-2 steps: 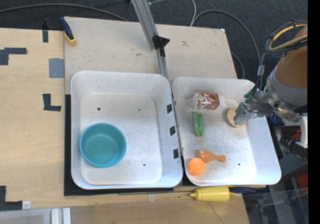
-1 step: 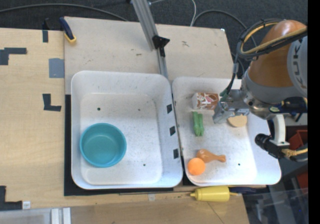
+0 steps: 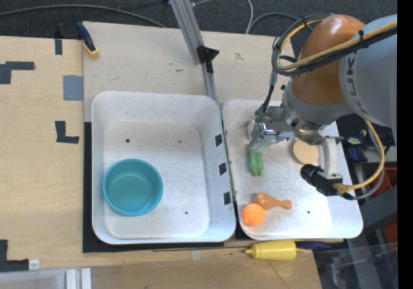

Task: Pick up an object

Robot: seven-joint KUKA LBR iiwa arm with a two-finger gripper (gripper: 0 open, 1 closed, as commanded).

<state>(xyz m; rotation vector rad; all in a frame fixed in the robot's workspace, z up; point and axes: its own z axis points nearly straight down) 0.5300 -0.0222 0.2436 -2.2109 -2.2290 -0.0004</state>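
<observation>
Bins sit side by side on your bench: the left bin (image 3: 110,110) holds a teal bowl (image 3: 133,186), upright toward its near-left corner, and the right bin (image 3: 316,223) carries everything else. You can see the grey arm (image 3: 361,75) reaching in from the right, its orange band (image 3: 326,59) above the wrist, with cables looping around it. The gripper (image 3: 260,142) hangs over the upper left part of the right bin, close to the wall shared with the left bin. Directly below its tips lies a small green object (image 3: 257,163), long and narrow, lying flat on the bin floor with its upper end right at the fingertips; you cannot tell from this slant whether the tips touch it, and whether the pincer is open or closed is also beyond what the view shows. Nearer to you, at the front left of the same bin, an orange ball (image 3: 253,215) rests just beside a tan pin-shaped toy (image 3: 273,202), the two touching or nearly so. A pale round disc (image 3: 306,151) lies partly hidden under the wrist. Outside the bins, a yellow bottle (image 3: 275,250) lies on its side along the near edge of the bench, and a slanted metal pole (image 3: 184,13) crosses the far side.
</observation>
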